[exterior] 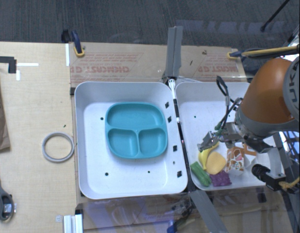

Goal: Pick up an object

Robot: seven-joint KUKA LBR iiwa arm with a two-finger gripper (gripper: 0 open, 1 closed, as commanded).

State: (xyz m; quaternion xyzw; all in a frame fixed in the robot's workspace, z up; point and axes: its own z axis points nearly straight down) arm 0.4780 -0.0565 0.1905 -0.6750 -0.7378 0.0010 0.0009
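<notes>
The right bin (198, 106) holds a cluster of items at its front edge: a yellow banana-like piece (204, 156), a round yellow object (216, 163), a green piece (200, 174), a purple piece (220, 179) and an orange-and-white packet (235, 160). My gripper (218, 141) hangs low over this cluster, just above the yellow items. Nothing is visibly lifted by it. The grey arm with its orange band (271, 93) comes in from the right and hides the bin's right part.
A teal divided plate (137, 130) lies in the middle of the left bin (91, 144). A grey ring (58, 146) rests on the wooden bench to the left. A grey divider post (173, 52) stands between the bins at the back.
</notes>
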